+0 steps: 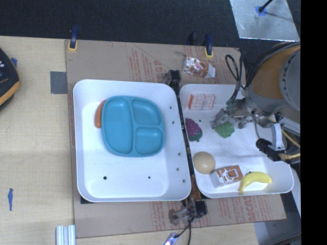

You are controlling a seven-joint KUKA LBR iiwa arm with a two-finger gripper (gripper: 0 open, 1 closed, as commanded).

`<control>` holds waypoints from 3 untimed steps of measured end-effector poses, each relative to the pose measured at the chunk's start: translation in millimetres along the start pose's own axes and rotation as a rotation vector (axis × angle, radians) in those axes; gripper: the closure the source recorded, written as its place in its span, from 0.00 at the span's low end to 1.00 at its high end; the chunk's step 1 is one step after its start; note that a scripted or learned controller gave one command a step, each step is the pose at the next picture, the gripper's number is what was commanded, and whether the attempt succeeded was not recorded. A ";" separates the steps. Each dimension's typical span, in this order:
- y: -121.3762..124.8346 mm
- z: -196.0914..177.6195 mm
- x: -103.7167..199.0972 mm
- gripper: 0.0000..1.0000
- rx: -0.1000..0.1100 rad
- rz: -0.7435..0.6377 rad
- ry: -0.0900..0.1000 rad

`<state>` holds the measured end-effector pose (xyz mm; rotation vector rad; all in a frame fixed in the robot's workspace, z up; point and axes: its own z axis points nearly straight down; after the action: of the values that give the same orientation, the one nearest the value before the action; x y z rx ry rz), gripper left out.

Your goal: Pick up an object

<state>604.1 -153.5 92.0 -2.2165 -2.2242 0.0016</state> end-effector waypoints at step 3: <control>-52.9 -102.0 -43.1 1.00 0.000 0.001 -0.001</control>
<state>551.6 -196.8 194.1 -2.2184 -2.2235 0.0021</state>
